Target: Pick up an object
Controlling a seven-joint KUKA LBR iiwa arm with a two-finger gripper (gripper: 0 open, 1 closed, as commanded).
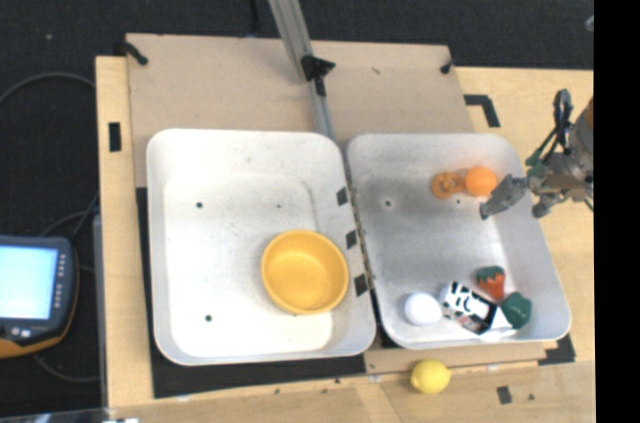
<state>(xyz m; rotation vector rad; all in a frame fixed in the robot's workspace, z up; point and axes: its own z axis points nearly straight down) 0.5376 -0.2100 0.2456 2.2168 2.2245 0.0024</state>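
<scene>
I saw the gripper hanging over the right bin's right edge, its fingers spread with nothing between them. An orange ball lay just left of them beside an orange piece. A white ball sat near the front, and a yellow bowl in the left bin.

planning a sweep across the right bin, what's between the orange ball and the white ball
In the camera view, only bare bin floor lies between the orange ball and the white ball. The black-and-white toy sits right of the white ball, off that line.
</scene>
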